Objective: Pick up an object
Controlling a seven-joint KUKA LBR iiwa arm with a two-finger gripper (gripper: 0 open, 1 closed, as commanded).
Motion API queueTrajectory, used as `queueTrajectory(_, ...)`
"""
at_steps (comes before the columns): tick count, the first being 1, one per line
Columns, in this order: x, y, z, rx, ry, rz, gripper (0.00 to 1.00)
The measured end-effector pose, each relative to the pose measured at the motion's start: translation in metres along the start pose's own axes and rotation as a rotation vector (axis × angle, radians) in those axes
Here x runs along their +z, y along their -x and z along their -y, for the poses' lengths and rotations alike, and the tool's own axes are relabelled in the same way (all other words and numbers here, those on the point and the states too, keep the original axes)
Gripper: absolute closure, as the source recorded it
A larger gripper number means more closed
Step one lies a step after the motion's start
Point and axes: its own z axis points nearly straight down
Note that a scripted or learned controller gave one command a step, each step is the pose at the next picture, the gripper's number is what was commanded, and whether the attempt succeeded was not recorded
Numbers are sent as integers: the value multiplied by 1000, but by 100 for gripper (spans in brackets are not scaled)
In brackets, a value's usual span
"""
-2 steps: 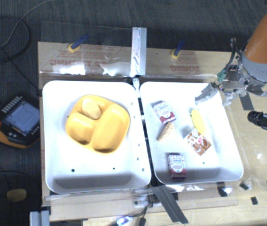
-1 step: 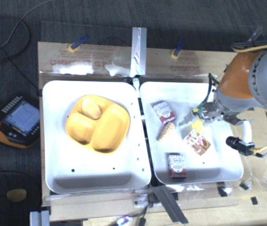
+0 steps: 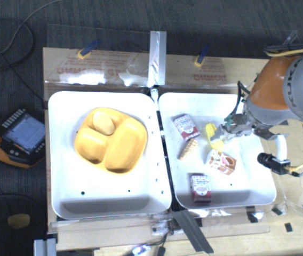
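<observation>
In the right bin (image 3: 258, 188) lie a small yellow piece (image 3: 211, 132), a red and white packet (image 3: 185, 126), a waffle cone (image 3: 189, 149), a brown and white carton (image 3: 222, 162) and a dark red box (image 3: 200, 188). My gripper (image 3: 227, 130) hangs low over the bin's upper right part, its tip just right of the yellow piece and above the carton. I cannot make out anything held in it. The grey arm with its orange band (image 3: 271, 92) comes in from the right.
The left bin (image 3: 66, 191) holds a large yellow lumpy object (image 3: 110, 139). A divider (image 3: 163, 143) runs between the bins. A black fitting (image 3: 271, 161) sticks out at the right bin's right wall. A handheld pendant (image 3: 18, 137) lies on the floor at left.
</observation>
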Motion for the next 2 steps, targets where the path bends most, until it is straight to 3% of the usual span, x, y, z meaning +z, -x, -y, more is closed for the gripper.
queueTrajectory(1,-24,-54,9,-63,0,3,100)
queueTrajectory(2,-110,-132,-41,-61,1,4,100)
